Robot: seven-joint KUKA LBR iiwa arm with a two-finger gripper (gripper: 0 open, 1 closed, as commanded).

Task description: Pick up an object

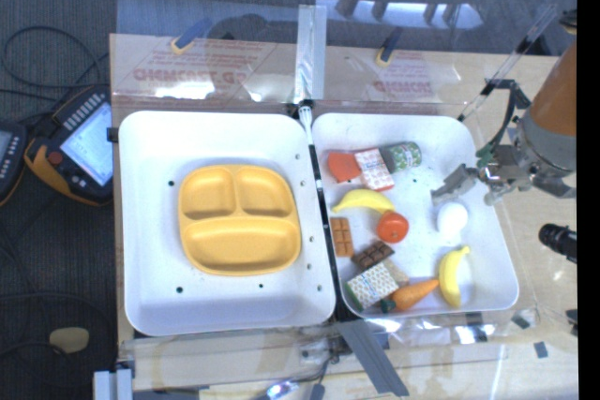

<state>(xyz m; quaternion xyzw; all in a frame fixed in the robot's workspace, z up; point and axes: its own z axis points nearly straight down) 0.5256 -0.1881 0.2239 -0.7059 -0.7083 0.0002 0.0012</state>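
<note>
Camera view: claw [454,184] hangs above white egg [452,218], holding nothing

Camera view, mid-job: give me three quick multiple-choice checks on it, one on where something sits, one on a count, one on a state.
1. Where is the yellow divided tray?
A. In the left bin
B. In the right bin
C. On the floor

2. How many bananas lie in the right bin?
A. One
B. Two
C. Four

3. What is on the tray?
A. A tomato
B. A carrot
C. Nothing

Answers:
1. A, it rests flat in the left bin.
2. B, one banana lies near the bin's middle, another near its lower right corner.
3. C, its three compartments are bare; the tomato and carrot lie in the right bin.
</note>
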